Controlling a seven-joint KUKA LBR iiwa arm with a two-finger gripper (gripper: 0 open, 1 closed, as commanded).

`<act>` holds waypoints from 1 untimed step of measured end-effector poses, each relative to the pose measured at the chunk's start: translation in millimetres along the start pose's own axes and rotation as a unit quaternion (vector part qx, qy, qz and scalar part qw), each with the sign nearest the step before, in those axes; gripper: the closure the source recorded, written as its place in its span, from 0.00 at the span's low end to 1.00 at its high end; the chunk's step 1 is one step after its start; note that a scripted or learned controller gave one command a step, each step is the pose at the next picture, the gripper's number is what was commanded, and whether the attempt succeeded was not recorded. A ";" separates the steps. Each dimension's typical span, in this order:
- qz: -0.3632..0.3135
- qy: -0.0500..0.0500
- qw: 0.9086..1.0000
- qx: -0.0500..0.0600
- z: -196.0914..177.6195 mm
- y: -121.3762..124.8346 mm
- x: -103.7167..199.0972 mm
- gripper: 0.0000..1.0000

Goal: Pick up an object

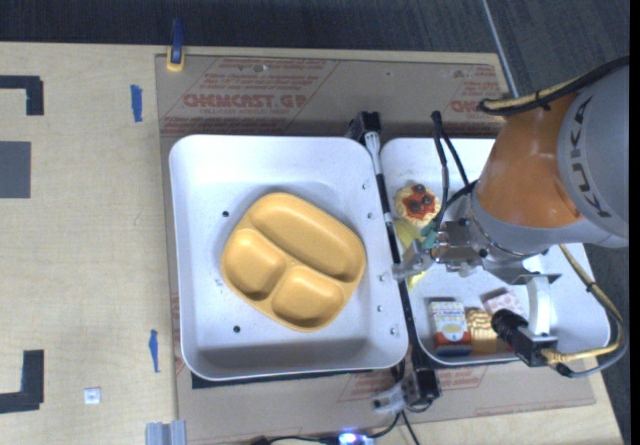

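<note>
I hang over the right bin, my pincer low near its left wall, just beside the rim it shares with the left bin; my own wrist hides the fingers, so I cannot tell whether the pincer is wide, narrow or holding anything. I judge this to be the reach-and-grasp step, with nothing visibly lifted yet. The likeliest thing to take is the round red-and-yellow toy, lying against that same left wall just above my pincer, with a pale yellow-green scrap between us. Two small packets, an orange-and-white box and a brown one, sit toward the near edge of the right bin, below my pincer. The next move calls for settling squarely on one piece and closing without scraping the wall. The bin rim and the black cables crowd that corner. A yellow divided tray lies in the left bin, well apart.
</note>
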State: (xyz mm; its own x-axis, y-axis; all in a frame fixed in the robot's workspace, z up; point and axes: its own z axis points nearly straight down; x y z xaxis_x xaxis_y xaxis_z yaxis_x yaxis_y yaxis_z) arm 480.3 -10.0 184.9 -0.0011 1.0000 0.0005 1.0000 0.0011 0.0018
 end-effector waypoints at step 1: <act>0.000 0.000 1.000 0.000 0.0 0.0 0.0 0.00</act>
State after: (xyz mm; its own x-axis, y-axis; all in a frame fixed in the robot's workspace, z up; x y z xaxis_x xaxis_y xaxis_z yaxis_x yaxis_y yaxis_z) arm 480.3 -10.0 184.9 -0.0010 1.0000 0.0005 1.0000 0.0010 0.0018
